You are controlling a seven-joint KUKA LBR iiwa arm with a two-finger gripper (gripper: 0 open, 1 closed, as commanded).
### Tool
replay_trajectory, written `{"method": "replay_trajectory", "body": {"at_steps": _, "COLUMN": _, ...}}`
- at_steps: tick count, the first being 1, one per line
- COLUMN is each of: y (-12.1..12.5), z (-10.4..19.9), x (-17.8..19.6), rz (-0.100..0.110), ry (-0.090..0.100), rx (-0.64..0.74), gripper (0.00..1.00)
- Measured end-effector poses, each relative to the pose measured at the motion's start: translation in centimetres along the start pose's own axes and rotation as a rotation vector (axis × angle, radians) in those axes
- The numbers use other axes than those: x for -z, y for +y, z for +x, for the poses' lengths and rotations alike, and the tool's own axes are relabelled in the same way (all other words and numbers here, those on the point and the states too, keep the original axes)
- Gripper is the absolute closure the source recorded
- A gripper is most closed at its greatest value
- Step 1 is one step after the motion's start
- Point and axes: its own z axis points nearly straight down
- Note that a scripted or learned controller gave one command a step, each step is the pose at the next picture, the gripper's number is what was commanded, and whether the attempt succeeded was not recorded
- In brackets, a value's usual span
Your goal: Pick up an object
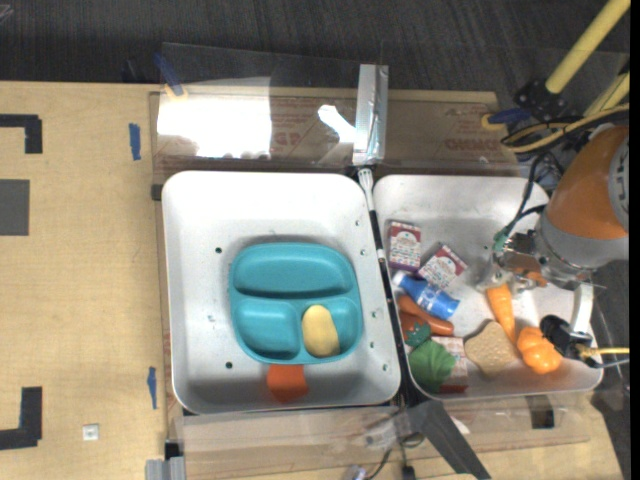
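Observation:
The right bin holds a pile of toy food. There are two small red-and-white cartons, a blue bottle, a red-orange piece and a green leafy toy. A bread slice, an orange carrot and an orange fruit also lie there. My gripper hangs low over the bin's right side, just above the carrot's upper end. The wrist hides the fingers.
The left bin carries a teal divided tray with a yellow egg-shaped toy in its lower right compartment. An orange block lies in front of the tray. Cables and a yellow pole crowd the far right.

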Motion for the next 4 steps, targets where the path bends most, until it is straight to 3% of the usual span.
{"method": "replay_trajectory", "body": {"at_steps": 1, "y": -1.4, "z": 7.4, "x": 4.2, "rz": 0.005, "ry": 0.001, "rx": -0.369, "gripper": 1.0}}
{"method": "replay_trajectory", "body": {"at_steps": 3, "y": -1.3, "z": 7.4, "x": 6.1, "rz": 0.008, "ry": 0.0, "rx": -0.369, "gripper": 1.0}}
{"method": "replay_trajectory", "body": {"at_steps": 4, "y": 4.9, "z": 7.3, "x": 8.2, "rz": 0.004, "ry": -0.001, "rx": -0.132, "gripper": 1.0}}
